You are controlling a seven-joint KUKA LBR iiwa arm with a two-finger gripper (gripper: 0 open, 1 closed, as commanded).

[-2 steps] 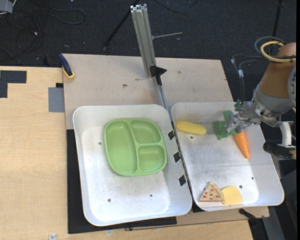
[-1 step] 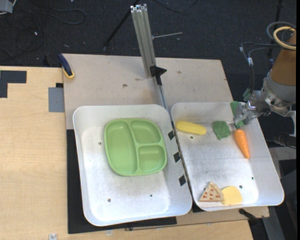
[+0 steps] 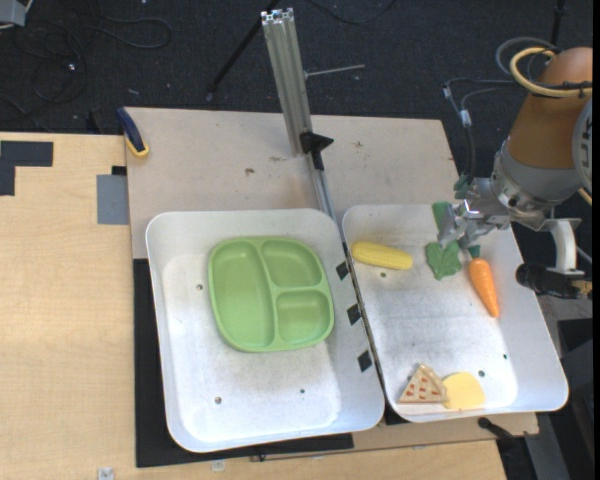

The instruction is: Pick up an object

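we see the gripper [image 3: 458,236] low over the far part of the right bin [image 3: 540,368], its fingers closed around the upper end of a green toy vegetable [image 3: 443,258] whose lower end hangs just above or on the bin floor. just right of it lies a carrot [image 3: 483,285], and to the left a yellow corn cob [image 3: 382,257]. near the bin's near edge sit a waffle wedge [image 3: 421,387] and a yellow cheese piece [image 3: 465,391], touching. the left bin [image 3: 180,388] holds a green divided plate [image 3: 271,294].

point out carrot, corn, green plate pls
carrot [image 3: 483,286], camera view, mid-body of the orange root.
corn [image 3: 382,257], camera view, middle of the yellow cob.
green plate [image 3: 220,298], camera view, floor of its large left compartment.
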